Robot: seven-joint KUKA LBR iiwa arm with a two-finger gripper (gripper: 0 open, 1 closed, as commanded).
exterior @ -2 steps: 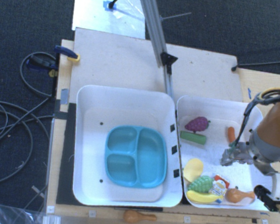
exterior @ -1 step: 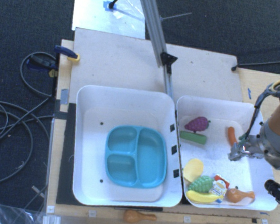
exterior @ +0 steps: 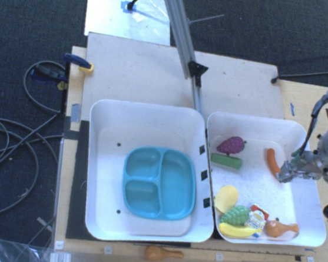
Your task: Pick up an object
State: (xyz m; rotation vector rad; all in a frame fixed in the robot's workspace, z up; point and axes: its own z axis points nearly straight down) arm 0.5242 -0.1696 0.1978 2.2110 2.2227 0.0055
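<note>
- Landmark: right bin, the white one nearer the arm; left bin touches it along the shared wall.
- Claw hangs low over the right bin's far-right part, just beside the orange carrot. Cannot tell whether it is apart or together; nothing visibly held.
- Purple grapes lie at the right bin's far-left part, with a green stick-shaped piece just in front of them.
- Near edge of the right bin: yellow rounded piece, green bumpy piece, banana, small red-and-white item, orange pear-shaped piece, all clustered and mostly touching.
- Left bin holds a teal divided tray, three compartments, lying flat.
- On the bench, in front of the left bin, lies a tan gourd-shaped toy.
</note>
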